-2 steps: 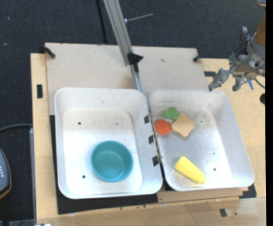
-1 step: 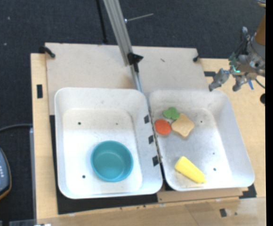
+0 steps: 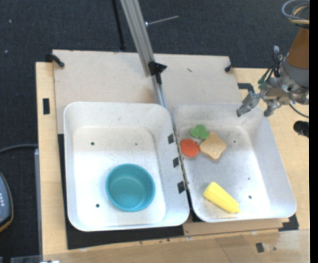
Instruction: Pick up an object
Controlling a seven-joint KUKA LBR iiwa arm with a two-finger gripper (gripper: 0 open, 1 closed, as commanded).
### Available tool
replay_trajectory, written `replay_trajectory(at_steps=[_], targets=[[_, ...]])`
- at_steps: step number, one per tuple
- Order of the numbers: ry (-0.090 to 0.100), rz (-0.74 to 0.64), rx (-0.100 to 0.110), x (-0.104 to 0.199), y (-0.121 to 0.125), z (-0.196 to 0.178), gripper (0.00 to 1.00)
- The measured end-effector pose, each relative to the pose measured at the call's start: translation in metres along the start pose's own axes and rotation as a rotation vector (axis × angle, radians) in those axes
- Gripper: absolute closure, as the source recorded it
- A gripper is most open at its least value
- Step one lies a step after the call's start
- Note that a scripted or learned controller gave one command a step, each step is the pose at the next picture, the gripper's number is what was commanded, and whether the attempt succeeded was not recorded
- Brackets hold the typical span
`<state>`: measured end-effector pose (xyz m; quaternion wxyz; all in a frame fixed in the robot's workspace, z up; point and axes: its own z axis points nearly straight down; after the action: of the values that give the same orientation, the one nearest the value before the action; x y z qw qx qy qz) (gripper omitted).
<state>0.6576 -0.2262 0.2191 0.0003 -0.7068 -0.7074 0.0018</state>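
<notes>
Objects to pick: four small things lie in the right bin, all loose on its floor.
Yellow piece: a longish yellow block, lying slantwise near the front of the right bin, well apart from the other three.
Tan piece: a toast-like slab toward the bin's back left, touching the green piece and just beside the orange one.
Green piece: small and lumpy, at the back of that little cluster.
Orange piece: round, nearest the wall between the bins.
Left bin: white and shallow, holding a teal bowl that sits upright toward the front.
Hand: up over the back right corner of the right bin, above the rim, with the two fingers spread apart and nothing between them (they point down and to the left from where I stand).
Arm: reaches in from the right, orange band showing above the wrist.
Desk: pale wood, carrying both bins side by side, with a slanted metal pole rising from behind them.
</notes>
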Motion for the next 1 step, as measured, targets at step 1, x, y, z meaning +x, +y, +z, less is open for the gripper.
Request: replay_trajectory(at_steps=[1], targets=[[0.001, -0.002, 0.000, 0.0072, 0.0045, 0.0505, 0.00]])
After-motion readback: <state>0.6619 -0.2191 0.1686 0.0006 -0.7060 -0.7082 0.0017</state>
